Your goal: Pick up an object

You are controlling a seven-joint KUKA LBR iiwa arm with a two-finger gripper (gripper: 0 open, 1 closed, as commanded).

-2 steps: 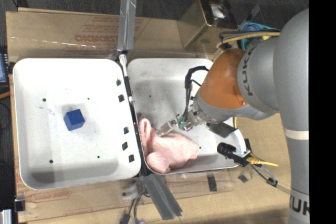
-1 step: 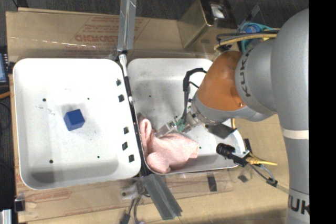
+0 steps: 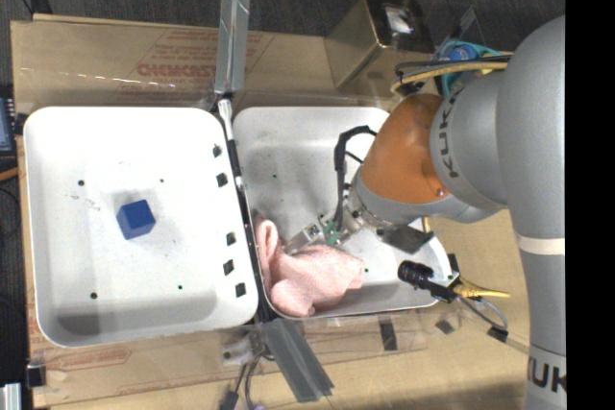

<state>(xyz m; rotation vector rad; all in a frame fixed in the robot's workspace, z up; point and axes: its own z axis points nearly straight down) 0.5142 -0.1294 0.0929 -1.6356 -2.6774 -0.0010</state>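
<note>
A pink soft cloth-like object (image 3: 306, 276) lies crumpled in the front left corner of the right bin (image 3: 288, 139). A small blue cube (image 3: 136, 218) sits in the middle of the left bin (image 3: 58, 149). My gripper (image 3: 327, 232) hangs low in the right bin, right at the upper edge of the pink object, under the orange wrist band. The wrist hides most of it, and I cannot tell whether anything is between its fingers.
A metal divider (image 3: 231, 43) runs between the two bins. A cardboard sheet (image 3: 115, 53) lies behind them and a tan box (image 3: 370, 38) stands at the back. The arm covers the right half of the right bin.
</note>
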